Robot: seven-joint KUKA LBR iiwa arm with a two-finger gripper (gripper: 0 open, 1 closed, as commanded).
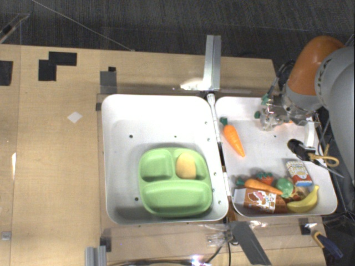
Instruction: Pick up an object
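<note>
Hovering at the far end of the right bin [327, 204], the gripper [270, 117] held nothing visible, its opening unclear; the carrot [234, 139] lay unpicked.

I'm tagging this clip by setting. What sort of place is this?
Probably a robot lab's grasping bench: two white bins set in a wooden bench, toy food such as a carrot and banana, and an industrial arm.

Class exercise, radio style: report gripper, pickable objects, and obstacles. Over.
Gripper low at right bin's far end, nothing seen held. Carrot loose nearby. Banana in near-end pile. No obstacle around carrot.
</note>
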